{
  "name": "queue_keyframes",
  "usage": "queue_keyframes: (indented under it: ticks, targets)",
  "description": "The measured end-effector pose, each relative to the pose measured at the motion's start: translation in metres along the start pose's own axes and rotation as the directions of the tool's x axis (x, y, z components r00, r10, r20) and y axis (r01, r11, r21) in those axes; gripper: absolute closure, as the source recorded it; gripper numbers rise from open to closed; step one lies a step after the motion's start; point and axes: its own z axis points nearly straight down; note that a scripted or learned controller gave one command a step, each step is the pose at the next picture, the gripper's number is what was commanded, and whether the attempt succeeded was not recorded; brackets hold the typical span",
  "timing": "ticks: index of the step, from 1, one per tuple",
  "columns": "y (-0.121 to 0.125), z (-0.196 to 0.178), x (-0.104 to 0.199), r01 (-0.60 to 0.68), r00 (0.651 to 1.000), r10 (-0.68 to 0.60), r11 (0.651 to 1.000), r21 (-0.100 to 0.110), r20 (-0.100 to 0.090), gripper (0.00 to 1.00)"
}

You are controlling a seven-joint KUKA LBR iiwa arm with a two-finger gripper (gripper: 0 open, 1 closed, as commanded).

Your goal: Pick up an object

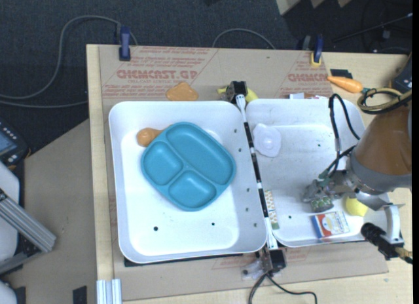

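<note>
The gripper is down in the right bin; I cannot tell its state. A small card lies just beside it; a blue divided plate fills the left bin.

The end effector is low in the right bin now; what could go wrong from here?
1. The end effector sits close to the small card and a yellow object, so it may nudge them instead of gripping.
2. The black cable hanging over the right bin could snag.
</note>
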Motion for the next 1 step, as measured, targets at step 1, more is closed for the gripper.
queue_keyframes:
  ticks: [1]
  targets:
    - [0.0655, -0.0949, 0.0769, 0.012, 1.000, -0.012, 1.000, -0.011, -0.002, 1.00]
